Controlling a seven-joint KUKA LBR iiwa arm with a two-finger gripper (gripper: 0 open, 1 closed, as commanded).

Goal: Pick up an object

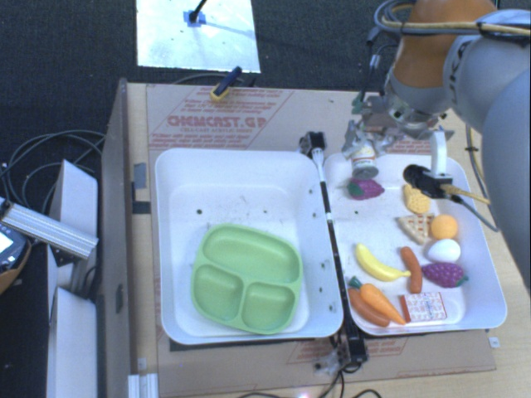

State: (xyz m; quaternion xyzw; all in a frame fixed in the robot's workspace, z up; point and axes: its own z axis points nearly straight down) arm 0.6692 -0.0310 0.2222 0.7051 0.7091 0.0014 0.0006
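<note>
My gripper (363,149) hangs over the far left corner of the right bin (493,298). A small pale jar with a reddish band (362,164) sits between its fingertips, and the fingers look shut on it. Just below the jar lies a purple grape bunch (366,189). Further toy food in this bin: a yellow corn piece (416,199), a waffle wedge (414,226), an orange (445,225), a white egg (444,249), a second grape bunch (444,274), a banana (377,264), a sausage (412,269), carrots (376,303) and a red-and-white card (427,307).
The left bin (168,222) holds a green divided plate (246,278). A ridge (328,222) runs between the two bins. Behind the bins lie brown cardboard (249,114) and a yellow-and-black tool (224,84).
</note>
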